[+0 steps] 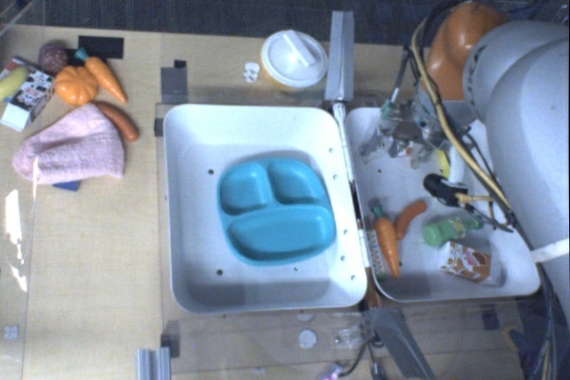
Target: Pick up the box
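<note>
- Reaching in from the right of the camera view, the grey arm (525, 111) with its orange band covers much of the right bin (392, 285); its gripper (401, 138) sits low over the far part of that bin amid cables, and whether it is parted or closed cannot be told from here.
- The box (467, 262), a small carton with an orange and white print, lies in the near right part of the right bin, well apart from the gripper, with nothing gripping it.
- Just beside the box, on its far side, lies a green toy (443, 232); to the left of that lie an orange sausage-like piece (411, 216) and a carrot (386, 246) along the bin's left wall.
- The left bin (191, 271) bears a blue divided tray (277, 209) near its middle.
- On the bench beyond the bins stands a white round lid (295, 58).
- At the bench's far left lie a pink cloth (71, 149), a small pumpkin (75, 85), another carrot (107, 77) and a few more toy foods.
</note>
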You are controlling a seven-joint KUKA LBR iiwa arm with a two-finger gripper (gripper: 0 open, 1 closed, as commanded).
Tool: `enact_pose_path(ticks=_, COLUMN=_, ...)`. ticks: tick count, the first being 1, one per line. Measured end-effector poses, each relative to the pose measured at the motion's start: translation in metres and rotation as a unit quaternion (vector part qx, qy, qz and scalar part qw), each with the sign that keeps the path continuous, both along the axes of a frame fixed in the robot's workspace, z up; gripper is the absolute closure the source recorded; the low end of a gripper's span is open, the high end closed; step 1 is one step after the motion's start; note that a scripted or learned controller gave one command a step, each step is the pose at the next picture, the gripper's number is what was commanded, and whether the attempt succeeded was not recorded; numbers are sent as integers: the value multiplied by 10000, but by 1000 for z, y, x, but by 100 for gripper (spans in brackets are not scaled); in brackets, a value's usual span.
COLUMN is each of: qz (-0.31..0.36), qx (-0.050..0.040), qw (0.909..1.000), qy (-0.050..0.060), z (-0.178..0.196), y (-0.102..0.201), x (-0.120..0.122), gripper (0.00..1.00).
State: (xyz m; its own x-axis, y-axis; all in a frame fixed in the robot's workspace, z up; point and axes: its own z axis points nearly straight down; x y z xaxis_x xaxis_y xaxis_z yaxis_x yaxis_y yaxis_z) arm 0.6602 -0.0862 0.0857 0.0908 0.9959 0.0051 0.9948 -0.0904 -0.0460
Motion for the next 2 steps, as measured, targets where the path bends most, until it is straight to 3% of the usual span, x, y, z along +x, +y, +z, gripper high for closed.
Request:
enact_pose_path(ticks=1, qz=121, qx=49, qw=9999, qy=18, z=0, y=-6, x=0, gripper=0)
enact_pose_path(ticks=2, qz=82, qx=-34, qw=9999, qy=78, z=8, y=-19, x=-4, gripper=100)
